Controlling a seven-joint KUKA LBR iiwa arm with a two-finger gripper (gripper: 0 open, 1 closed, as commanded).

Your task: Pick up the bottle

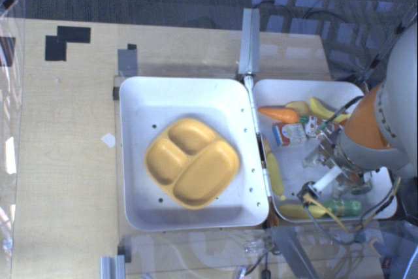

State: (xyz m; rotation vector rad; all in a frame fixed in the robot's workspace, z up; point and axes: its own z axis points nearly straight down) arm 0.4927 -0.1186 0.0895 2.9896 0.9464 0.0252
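Bench (65, 140): pale wood, two white bins side by side, black tape marks (66, 41) at approx. 10 o'clock of the bench top.

Arm (398, 95): grey, comes in from 3 o'clock, orange band (362, 124) above the wrist, over the R bin.

L bin (140, 206): holds one thing, a yellow plate (191, 161) w/ three compartments, sitting flat at approx. the bin's centre, slightly toward 6 o'clock.

R bin (294, 83): cluttered, arm covers its 3 o'clock side.

Gripper (326, 152): low in the R bin, near centre, just beside the carton. Open or closed: can't tell, metal parts blur together. Nothing seen held in it.

Bottle (343, 207): green, lying on its side along the near wall of the R bin, approx. 5 o'clock of the bin and 5 o'clock of the gripper, apart from it. Partly behind cables.

Long yellow piece (275, 176): along the R bin's L wall, 8–9 o'clock.

Carrot (277, 114): orange, on its side at 11 o'clock, tip toward the L wall.

Banana (323, 108): at 12 o'clock, just beside the carrot's thick end.

Carton (291, 134): small, red and white, at 10 o'clock, below the carrot.

Yellow bit (294, 210): at 7 o'clock by the near wall, well L of the bottle.
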